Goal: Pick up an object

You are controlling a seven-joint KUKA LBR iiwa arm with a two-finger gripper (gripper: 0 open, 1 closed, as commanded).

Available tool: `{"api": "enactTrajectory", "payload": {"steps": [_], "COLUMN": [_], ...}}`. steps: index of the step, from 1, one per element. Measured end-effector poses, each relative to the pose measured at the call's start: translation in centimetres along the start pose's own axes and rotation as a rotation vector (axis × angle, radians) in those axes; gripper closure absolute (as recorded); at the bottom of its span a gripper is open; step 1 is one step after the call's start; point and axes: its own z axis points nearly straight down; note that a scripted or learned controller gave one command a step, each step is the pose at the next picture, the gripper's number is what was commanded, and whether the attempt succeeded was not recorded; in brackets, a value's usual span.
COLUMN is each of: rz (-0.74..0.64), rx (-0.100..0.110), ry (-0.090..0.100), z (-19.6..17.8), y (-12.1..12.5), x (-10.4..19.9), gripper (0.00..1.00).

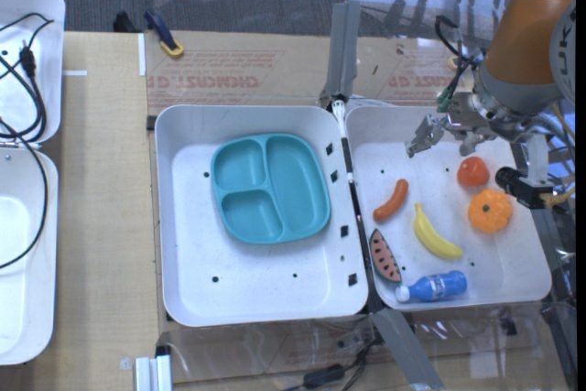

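Fingers (430, 135) appear open, holding nothing; descending near the tomato (472, 171), you risk nudging it aside.

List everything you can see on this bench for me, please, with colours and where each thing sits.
bins: two, white, side by side on the bench
divided plate: one, teal, in the left bin
sausage: one, red-orange, right bin, near the middle
banana: one, yellow, right bin, below the sausage
tomato: one, red, right bin, far side
orange: one, orange, right bin, right edge
watermelon slice: one, red with green rind, right bin, left edge
bottle: one, blue with white cap, lying at the right bin's near edge
clamp: one, blue and yellow, on the cardboard behind the bins
arm: one, grey and orange, above the right bin
gripper: one, metal, over the right bin's far side
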Motion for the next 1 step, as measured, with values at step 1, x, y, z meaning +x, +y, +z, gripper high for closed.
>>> {"api": "enactTrajectory", "payload": {"steps": [1], "rz": [0.004], "rx": [-0.001], "ry": [0.000], "z": [11.25], "y": [-3.27], "x": [-0.20], "gripper": [0.00]}}
